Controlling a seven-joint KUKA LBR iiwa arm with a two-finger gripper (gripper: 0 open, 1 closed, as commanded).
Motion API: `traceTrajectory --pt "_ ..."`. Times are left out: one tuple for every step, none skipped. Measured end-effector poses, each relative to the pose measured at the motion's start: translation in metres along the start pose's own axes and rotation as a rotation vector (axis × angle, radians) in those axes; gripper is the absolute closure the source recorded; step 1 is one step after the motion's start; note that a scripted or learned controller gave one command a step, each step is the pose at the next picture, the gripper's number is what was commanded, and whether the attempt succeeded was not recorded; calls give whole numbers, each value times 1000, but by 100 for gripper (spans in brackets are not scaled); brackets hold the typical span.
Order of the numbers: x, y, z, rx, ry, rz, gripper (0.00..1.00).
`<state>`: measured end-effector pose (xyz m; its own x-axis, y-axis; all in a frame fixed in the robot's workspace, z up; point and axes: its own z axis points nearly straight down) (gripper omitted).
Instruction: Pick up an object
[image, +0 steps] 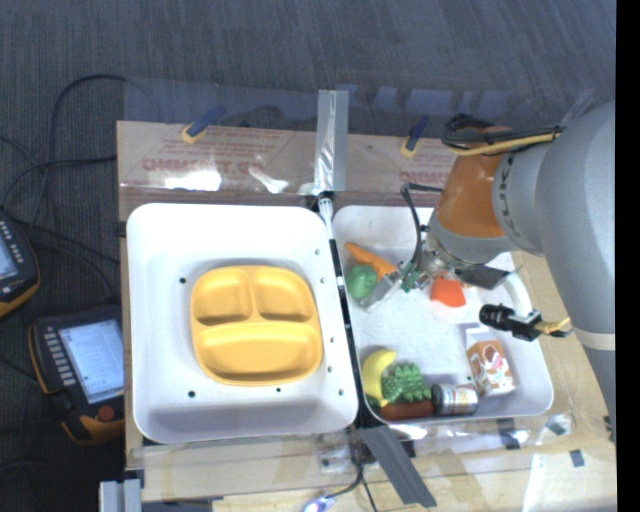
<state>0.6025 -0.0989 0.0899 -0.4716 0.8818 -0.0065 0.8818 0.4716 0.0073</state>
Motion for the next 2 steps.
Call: traceTrajectory --pt "-6 5 0 3 -2 -12 0" --pt "-15 16 0 3 -3 -171 0"
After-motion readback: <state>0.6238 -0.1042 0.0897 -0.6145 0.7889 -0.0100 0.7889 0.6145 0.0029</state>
